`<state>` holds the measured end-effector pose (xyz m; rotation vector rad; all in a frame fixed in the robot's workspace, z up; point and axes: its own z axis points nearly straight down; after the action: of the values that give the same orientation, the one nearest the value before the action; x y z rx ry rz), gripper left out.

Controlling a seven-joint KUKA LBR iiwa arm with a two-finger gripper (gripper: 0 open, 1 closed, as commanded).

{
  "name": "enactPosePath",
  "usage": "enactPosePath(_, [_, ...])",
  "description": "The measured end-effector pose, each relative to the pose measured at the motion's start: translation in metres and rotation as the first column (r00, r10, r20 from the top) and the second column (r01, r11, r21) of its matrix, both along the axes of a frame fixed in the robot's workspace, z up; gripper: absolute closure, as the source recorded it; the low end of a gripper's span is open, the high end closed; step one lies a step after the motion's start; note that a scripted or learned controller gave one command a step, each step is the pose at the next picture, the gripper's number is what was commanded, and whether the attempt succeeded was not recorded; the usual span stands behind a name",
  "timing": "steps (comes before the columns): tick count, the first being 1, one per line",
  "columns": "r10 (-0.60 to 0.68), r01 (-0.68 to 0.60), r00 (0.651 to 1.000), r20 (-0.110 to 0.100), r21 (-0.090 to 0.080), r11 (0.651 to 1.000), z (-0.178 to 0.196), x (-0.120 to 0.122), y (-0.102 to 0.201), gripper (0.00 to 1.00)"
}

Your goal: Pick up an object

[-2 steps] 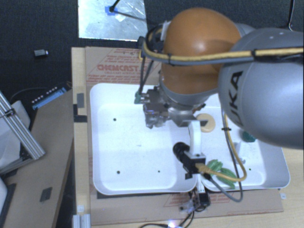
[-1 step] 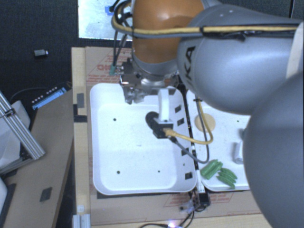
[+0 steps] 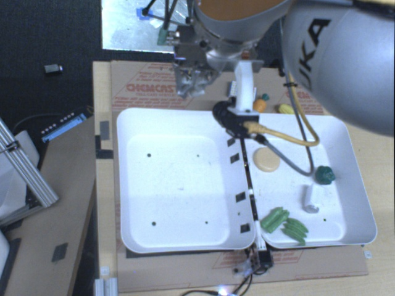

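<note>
Clearly the grey arm's jaws [image 3: 196, 82] hung above the far rim, their state impossible to tell, so a clean pick meant descending squarely over the round tan disc [image 3: 267, 160] lying isolated in the right white bin [image 3: 355, 165].

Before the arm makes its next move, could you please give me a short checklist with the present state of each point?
1. Objects to pick lie in the right bin: ok; a tan disc, a dark green piece, a white piece and two green pods.
2. Claw over a target: not ok; it hangs above the far rim of the left bin, away from the objects.
3. Claw holding anything: cannot tell.
4. Targets apart from one another: ok, except the two pods, which lie close together.
5. Cable off the targets: not ok; it crosses beside the disc.
</note>
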<state>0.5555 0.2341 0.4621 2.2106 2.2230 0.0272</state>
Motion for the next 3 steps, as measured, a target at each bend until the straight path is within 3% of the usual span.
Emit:
enactPosePath(1, [0.002,-0.002,1.000,-0.025,-0.009,1.000,-0.064,-0.072,0.001,1.00])
enactPosePath(2, [-0.005,0.005,1.000,-0.022,-0.010,1.000,-0.137,-0.070,0.000,1.00])
enactPosePath(3, [-0.002,0.002,1.000,0.003,0.002,1.000,0.036,-0.056,-0.012,1.00])
